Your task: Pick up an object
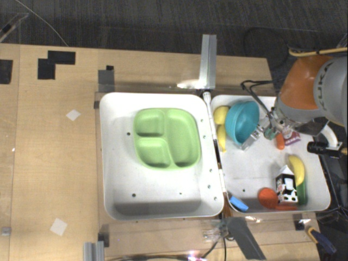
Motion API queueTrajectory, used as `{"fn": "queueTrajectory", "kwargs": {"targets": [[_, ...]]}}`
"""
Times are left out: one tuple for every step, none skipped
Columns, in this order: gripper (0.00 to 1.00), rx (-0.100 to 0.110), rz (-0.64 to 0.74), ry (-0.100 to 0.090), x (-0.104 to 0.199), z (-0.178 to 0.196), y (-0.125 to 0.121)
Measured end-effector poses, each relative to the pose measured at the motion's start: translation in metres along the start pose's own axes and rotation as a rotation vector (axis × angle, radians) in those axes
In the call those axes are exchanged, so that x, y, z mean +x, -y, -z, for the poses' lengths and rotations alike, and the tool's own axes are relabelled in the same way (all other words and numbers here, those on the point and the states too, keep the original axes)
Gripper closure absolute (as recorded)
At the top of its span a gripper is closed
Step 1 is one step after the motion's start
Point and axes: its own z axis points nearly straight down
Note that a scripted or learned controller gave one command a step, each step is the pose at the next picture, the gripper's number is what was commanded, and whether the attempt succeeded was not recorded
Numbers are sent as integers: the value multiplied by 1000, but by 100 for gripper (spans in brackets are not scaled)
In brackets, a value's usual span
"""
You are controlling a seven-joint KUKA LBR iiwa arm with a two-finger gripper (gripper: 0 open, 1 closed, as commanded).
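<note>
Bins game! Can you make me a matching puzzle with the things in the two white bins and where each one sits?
Things:
1. green tray
2. teal bowl
3. cow toy
4. blue piece

Places:
A. right bin, front left corner
B. middle of the left bin
C. right bin, front right, beside a banana
D. right bin, back left, tipped on its side

Pairs: 1-B, 2-D, 3-C, 4-A
</note>
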Motion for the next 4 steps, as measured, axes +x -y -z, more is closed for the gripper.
{"fn": "queueTrajectory", "kwargs": {"targets": [[0,1,-77,-1,-8,0,-2],[0,3,-233,-3,-7,-1,-15],[0,25,-533,-15,-13,-1,-26],[0,61,-665,-48,-42,-3,-19]]}}
